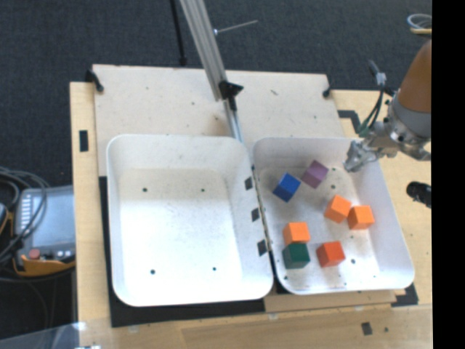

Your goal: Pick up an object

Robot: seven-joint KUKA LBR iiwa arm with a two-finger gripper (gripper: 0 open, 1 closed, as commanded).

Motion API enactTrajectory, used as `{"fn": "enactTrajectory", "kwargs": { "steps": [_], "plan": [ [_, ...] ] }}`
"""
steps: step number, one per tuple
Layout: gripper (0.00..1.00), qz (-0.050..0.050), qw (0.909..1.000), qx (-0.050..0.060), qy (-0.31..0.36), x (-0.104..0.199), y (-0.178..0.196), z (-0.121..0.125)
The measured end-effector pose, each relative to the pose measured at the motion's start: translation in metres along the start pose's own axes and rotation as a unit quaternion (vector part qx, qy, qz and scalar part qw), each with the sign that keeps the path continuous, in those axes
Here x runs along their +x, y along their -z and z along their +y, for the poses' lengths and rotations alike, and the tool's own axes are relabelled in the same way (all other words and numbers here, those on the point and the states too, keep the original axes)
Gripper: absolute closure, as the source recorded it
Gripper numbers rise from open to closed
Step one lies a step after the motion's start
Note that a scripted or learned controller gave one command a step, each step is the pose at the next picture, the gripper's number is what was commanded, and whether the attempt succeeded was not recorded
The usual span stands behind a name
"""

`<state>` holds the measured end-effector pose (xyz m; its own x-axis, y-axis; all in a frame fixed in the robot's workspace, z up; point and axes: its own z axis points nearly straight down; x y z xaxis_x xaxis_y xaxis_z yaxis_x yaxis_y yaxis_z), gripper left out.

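Several small blocks lie in the right bin (392, 260): a blue one (287, 187), a purple one (315, 174), three orange ones (338, 209) (361, 217) (296, 233), a dark green one (296, 255) and a red-orange one (330, 254). My gripper (354, 158) hangs over the bin's upper right part, to the right of the purple block and above the orange pair. Nothing shows between its tips.
The left bin (116, 195) lies beside the right one. A slanted metal rail (207, 46) runs down to the gap between the bins. Cables and a grey device (43, 227) sit off the bench at the left.
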<state>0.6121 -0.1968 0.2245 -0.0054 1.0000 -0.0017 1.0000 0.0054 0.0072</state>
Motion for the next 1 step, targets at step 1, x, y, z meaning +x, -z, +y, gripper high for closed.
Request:
{"fn": "enactTrajectory", "kwargs": {
  "steps": [1],
  "plan": [
    [1.0, 0.0, 1.0, 0.0, 0.001, -0.0014, 0.0425, 0.0015]
  ]
}}
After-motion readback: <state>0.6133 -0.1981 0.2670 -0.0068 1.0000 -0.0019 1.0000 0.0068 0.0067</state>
